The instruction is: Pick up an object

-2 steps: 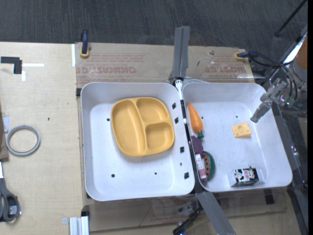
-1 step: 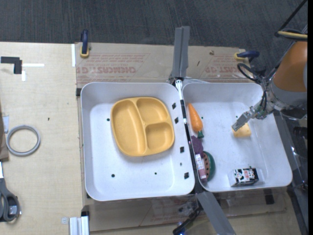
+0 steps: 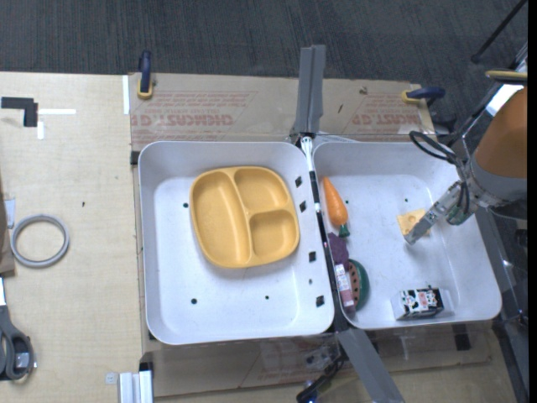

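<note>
A light wooden bench (image 3: 67,166) on dark carpet carries two white bins. The arm slants down from the right, gripper (image 3: 417,232) low in the right bin (image 3: 470,296), touching a yellow flat piece (image 3: 410,221); its grip I cannot tell.

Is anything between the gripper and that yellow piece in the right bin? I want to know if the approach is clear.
Nothing visible stands between them. The gripper is right beside the yellow piece on the right bin. The carrot and black-and-white carton lie well off.
</note>
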`<state>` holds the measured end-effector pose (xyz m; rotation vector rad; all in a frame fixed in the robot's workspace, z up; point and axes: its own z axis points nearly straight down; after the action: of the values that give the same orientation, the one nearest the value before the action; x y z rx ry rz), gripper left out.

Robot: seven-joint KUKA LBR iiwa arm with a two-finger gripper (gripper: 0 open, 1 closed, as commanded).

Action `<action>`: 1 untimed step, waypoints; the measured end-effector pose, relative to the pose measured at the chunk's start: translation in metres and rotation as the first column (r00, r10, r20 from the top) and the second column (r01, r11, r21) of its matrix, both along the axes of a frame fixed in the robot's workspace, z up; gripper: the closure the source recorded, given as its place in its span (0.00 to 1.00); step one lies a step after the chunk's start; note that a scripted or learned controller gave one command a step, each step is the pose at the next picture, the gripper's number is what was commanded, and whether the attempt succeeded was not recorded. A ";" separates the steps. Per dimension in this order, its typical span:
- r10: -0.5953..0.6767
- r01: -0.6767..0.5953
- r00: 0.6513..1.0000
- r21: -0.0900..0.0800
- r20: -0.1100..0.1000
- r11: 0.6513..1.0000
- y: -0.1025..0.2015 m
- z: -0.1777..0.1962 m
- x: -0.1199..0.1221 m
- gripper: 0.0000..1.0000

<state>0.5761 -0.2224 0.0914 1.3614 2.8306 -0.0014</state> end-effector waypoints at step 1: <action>0.002 -0.002 1.000 -0.002 0.003 1.000 0.000 0.010 0.002 1.00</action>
<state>0.5777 -0.2227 0.1013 1.3563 2.8287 -0.0021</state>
